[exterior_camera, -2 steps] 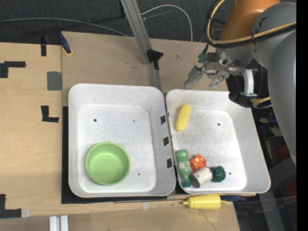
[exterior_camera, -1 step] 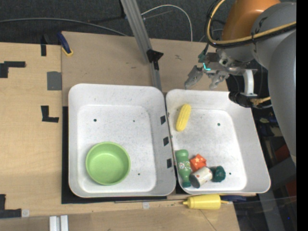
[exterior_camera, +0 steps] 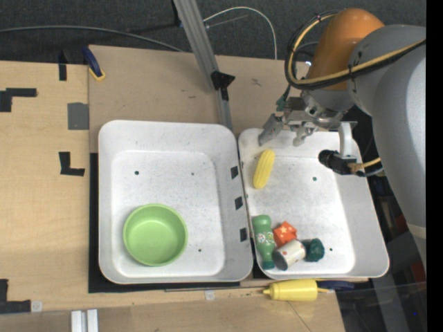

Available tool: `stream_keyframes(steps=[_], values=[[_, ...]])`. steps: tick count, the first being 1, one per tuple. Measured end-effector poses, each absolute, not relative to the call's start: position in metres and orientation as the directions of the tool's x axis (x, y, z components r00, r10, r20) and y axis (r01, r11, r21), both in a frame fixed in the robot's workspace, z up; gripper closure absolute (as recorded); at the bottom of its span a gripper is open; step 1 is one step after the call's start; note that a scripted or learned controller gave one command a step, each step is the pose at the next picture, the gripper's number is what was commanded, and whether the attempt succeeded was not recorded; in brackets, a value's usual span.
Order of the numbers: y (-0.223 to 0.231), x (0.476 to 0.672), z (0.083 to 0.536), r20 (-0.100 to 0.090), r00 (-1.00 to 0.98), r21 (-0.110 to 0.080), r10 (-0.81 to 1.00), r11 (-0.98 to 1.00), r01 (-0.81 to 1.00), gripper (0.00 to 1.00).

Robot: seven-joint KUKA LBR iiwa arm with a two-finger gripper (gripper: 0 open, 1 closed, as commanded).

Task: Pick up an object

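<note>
The grey arm with its orange band [exterior_camera: 344, 30] reaches in from the right and holds its two-finger pincer [exterior_camera: 284, 135] over the far edge of the right-hand shallow white bin [exterior_camera: 346, 206], its two pale metal fingers [exterior_camera: 267, 134] spread apart with nothing between them. Just below and slightly left of the fingertips, a yellow plastic corn cob [exterior_camera: 263, 169] lies nearly upright along the bin's left side, apart from the pincer. Toward the near corner of the same bin a small cluster sits together: a green bottle-shaped toy [exterior_camera: 262, 240], an orange block [exterior_camera: 284, 233], a whitish cylinder with a dark end [exterior_camera: 289, 254], and a dark teal lump [exterior_camera: 315, 249], all touching or just beside one another. The left-hand white bin [exterior_camera: 166, 144] holds a round lime-green plastic bowl [exterior_camera: 155, 234] near its front left corner. A yellow squeeze bottle [exterior_camera: 293, 290] lies on its side on the wooden tabletop [exterior_camera: 41, 206], just outside the front rim of the right bin. A slanted grey metal pole [exterior_camera: 197, 30] rises behind the bins.
</note>
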State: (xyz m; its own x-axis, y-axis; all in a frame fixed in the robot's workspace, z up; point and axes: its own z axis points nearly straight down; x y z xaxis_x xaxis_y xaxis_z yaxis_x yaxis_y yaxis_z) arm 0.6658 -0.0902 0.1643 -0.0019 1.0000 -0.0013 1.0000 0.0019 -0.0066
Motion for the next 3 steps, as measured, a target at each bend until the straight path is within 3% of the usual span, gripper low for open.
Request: stream_keyframes(steps=[1,2,3], values=[[-0.089,0.66,0.099,-0.001,-0.002,-0.009,1.0,0.002,1.0,0.0],[-0.088,0.66,0.088,-0.002,-0.002,-0.003,1.0,0.002,1.0,0.0],[-0.088,0.66,0.098,-0.002,-0.004,-0.004,1.0,0.004,1.0,1.0]])
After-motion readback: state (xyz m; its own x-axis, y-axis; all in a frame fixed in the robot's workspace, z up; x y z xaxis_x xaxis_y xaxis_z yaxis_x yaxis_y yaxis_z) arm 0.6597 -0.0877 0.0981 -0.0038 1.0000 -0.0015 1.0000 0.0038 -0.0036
